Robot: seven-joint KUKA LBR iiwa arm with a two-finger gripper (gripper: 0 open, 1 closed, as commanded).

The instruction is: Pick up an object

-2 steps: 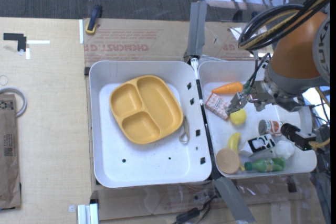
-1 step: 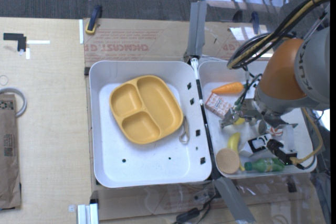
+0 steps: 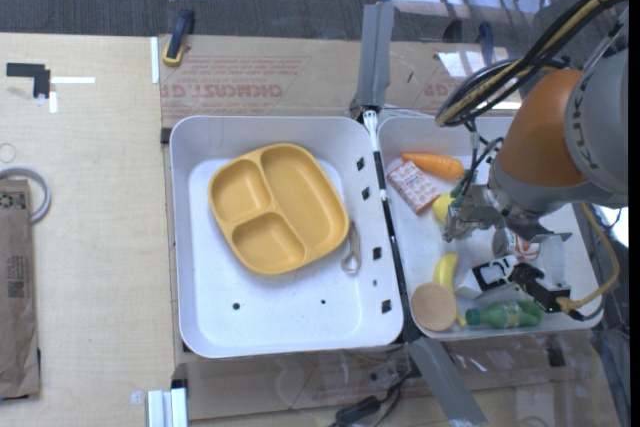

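My gripper (image 3: 460, 220) hangs low in the right bin (image 3: 408, 137), near its middle. Just to its left lies a small yellow piece (image 3: 441, 207), touching or nearly touching it. A pink-and-white packet (image 3: 411, 185) and an orange carrot (image 3: 432, 163) lie further up and left. Below the gripper lies a small yellow banana (image 3: 446, 269). A tan round disc (image 3: 434, 306) and a green bottle (image 3: 503, 316) on its side rest at the bin's front. I see nothing held in the gripper.
The left bin (image 3: 190, 245) holds a yellow divided plate (image 3: 278, 207) and a small metal ring (image 3: 352, 253) by its right wall. The arm covers the right half of the right bin. A brown paper bag (image 3: 15, 280) lies far left on the bench.
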